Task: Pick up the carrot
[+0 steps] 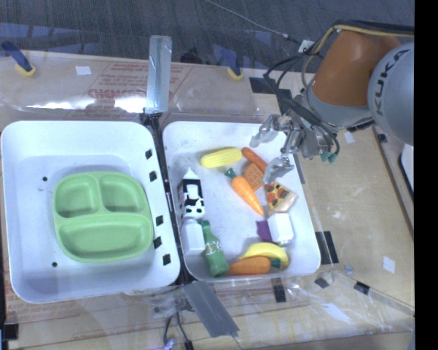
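The grey arm (382, 79) reaches in from the right, its orange band (350, 68) above the wrist, and bends down toward the upper right corner of the right bin (306, 224). The gripper (275, 149) hangs over that corner with its fingers (265, 131) spread apart and nothing between them; one finger sits near the bin's top edge, the other lower down, just above the waffle-like piece (253, 175), though whether it touches is hard to tell from this slant.

The carrot (246, 195) lies in the middle of the right bin, tilted, its green top pointing up-left and its tip pointing down-right. It is just below and left of the gripper, apart from the fingers. A corn cob (221, 157) lies above it, and a sausage-like orange piece (253, 158) sits beside the waffle. A pizza slice (280, 196) rests to the carrot's right, with a purple and white block (275, 229) below it. Along the bin's left side stands a black and white milk carton (192, 197), with a green bottle (212, 250) lying below it. At the bottom edge lie a banana (264, 251) and another orange piece (250, 266).

The left bin (22, 166) holds a green divided plate (102, 217) with three compartments. Both bins sit side by side on the surface (357, 217).
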Motion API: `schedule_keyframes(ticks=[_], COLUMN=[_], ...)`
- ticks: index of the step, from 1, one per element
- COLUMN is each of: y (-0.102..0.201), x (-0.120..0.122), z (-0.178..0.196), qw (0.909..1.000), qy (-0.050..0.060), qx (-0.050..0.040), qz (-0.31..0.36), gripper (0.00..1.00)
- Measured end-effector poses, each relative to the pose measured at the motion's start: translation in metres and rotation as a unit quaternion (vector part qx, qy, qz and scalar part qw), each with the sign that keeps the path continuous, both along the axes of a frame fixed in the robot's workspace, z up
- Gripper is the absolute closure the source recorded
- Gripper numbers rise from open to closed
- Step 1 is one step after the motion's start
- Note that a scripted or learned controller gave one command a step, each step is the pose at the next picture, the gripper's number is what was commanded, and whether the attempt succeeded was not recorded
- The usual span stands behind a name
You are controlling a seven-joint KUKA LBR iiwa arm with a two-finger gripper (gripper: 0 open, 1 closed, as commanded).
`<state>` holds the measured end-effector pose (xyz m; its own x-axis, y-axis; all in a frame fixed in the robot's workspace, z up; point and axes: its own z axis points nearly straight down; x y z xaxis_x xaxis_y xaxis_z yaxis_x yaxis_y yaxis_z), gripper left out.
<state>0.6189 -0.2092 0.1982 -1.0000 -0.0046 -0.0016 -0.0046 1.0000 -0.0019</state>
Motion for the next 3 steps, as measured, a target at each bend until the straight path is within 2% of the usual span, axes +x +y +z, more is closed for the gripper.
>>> schedule_keyframes(ticks=[1, 2, 3], y=[0.028, 0.073, 0.074], x=[-0.013, -0.068, -0.066], z=[-0.108, -0.106, -0.096], qw=[1.0000, 0.9999, 1.0000], qy=[0.002, 0.001, -0.001], qx=[0.0017, 0.0017, 0.0010], qz=[0.008, -0.014, -0.010], gripper=[0.00, 0.00, 1.00])
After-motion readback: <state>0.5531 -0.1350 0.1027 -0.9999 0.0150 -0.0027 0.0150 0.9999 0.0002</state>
